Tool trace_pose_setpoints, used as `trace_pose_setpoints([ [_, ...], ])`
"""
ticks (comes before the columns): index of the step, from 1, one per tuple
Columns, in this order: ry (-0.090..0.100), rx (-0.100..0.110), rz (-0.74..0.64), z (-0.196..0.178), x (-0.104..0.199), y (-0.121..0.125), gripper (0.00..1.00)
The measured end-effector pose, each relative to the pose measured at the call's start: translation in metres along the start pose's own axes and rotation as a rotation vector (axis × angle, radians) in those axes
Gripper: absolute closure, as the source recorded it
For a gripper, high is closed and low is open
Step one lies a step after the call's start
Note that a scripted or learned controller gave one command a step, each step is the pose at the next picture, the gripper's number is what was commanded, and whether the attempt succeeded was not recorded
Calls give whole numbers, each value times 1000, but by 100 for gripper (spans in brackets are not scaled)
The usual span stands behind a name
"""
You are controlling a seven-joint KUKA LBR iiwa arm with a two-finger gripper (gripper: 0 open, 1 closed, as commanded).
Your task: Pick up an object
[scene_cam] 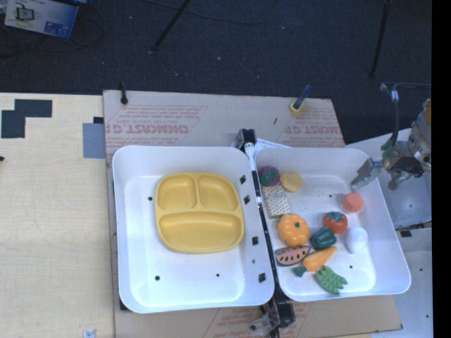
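Faintly, mirrored red print on cardboard sheet [162,127], claw [384,171] open, holding nothing

We've got a blue box [42,7] up in the far-left corner on dark carpet, a printed cardboard sheet [211,122] under both bins, pale wooden tabletop [49,224] on the left

The right bin [394,259] is crowded from its centre toward six o'clock, where a pumpkin [293,229], tomato [335,221], green pepper [323,239], carrot [318,258] and watermelon slice [292,255] are packed close together. Bare floor is left toward twelve o'clock. In the left bin [134,259], the yellow tray [199,211] is ringed by open floor.
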State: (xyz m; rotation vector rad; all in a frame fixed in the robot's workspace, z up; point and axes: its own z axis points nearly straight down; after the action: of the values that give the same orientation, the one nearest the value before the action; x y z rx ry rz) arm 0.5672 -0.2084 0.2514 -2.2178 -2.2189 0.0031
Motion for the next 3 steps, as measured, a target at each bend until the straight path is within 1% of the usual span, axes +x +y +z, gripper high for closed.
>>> trace_pose_setpoints([
  [1,0,-2,0,162,-5,3,0],
  [2,2,0,2,153,-5,4,100],
  [3,2,0,3,153,-6,3,0],
])
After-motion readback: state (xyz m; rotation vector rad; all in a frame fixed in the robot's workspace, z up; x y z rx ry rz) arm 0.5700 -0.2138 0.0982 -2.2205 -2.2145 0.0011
